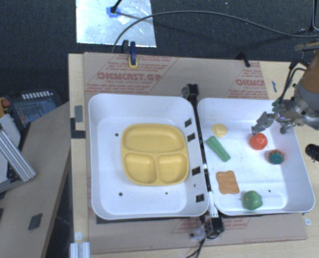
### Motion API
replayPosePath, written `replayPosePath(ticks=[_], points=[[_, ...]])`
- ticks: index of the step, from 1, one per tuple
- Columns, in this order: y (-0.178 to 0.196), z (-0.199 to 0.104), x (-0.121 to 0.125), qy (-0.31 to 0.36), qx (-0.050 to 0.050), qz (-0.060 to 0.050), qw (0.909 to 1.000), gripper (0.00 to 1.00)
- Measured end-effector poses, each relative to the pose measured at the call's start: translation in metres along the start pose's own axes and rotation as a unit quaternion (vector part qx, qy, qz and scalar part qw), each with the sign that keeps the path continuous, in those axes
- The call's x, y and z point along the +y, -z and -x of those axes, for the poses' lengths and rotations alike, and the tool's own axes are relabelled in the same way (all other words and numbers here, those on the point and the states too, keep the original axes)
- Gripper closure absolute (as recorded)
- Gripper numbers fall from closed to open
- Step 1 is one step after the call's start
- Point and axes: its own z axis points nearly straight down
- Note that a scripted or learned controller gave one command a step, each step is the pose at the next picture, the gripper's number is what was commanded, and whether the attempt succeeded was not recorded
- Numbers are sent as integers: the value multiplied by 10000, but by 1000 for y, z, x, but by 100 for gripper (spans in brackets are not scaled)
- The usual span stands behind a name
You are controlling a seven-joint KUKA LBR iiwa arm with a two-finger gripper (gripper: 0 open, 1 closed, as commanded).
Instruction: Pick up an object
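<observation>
A robotics lab test bench: a cardboard-covered table (170, 71) carries two white bins (103, 117) on dark carpet, with cables (218, 19) trailing across the floor at twelve o'clock, an aluminium frame rail (9, 149) and a handheld control pendant (33, 109) at nine o'clock, and the grey-and-orange robot arm (315, 85) entering at three o'clock

Dark blue-grey carpet (30, 31) covered the floor around the desk (76, 79), whose pale wooden top carried a printed brown cardboard sheet (149, 71). A shiny metal plate (114, 15) lay on the carpet beyond it, crossed by a black cable (229, 21). Aluminium framing (9, 147) stood at left.
</observation>
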Motion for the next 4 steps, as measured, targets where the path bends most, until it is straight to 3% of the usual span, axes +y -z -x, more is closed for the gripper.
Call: replayPosePath(ticks=[1, 4], points=[[8, -1, 3, 15, -10, 64, 10000, 0], [-115, 5, 5, 5, -10, 57, 10000, 0]])
